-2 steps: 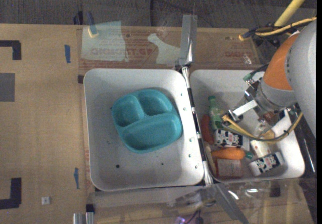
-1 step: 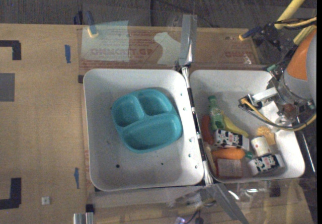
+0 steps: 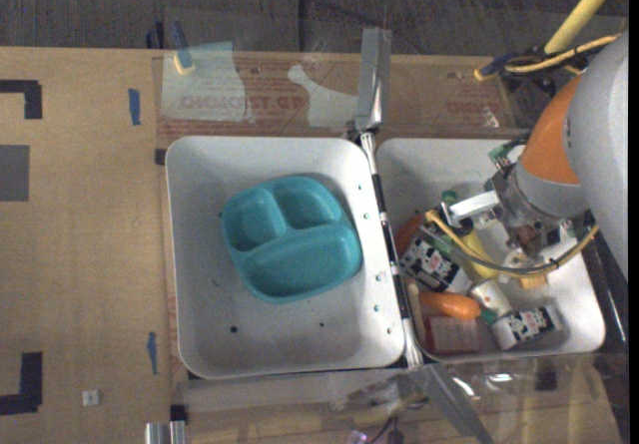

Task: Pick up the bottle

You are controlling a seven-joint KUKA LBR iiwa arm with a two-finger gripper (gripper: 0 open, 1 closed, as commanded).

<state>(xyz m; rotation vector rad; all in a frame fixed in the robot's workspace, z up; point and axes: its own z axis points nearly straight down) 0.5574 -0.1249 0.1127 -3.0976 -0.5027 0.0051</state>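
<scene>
Looming largest on the right, the arm (image 3: 599,133) reaches down over the right bin (image 3: 399,168). Left to right: teal divided plate (image 3: 290,237) alone in the left bin (image 3: 190,332), then clutter, a cow-print carton (image 3: 431,262), a carrot (image 3: 451,306). The bottle (image 3: 524,326) lies on its side at the bin's near right, likely light, slick and prone to roll, so grip across its middle. Whether the gripper (image 3: 519,237) is spread, I cannot tell.

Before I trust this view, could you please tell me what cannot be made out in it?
- The claw: the wrist above hides its tips, so grip on anything is unreadable.
- Which item is the bottle: right bin clutter overlaps and is too small.
- Arm: cut off by the right edge.
- Teal tray compartments: contents too blurred to judge.
</scene>
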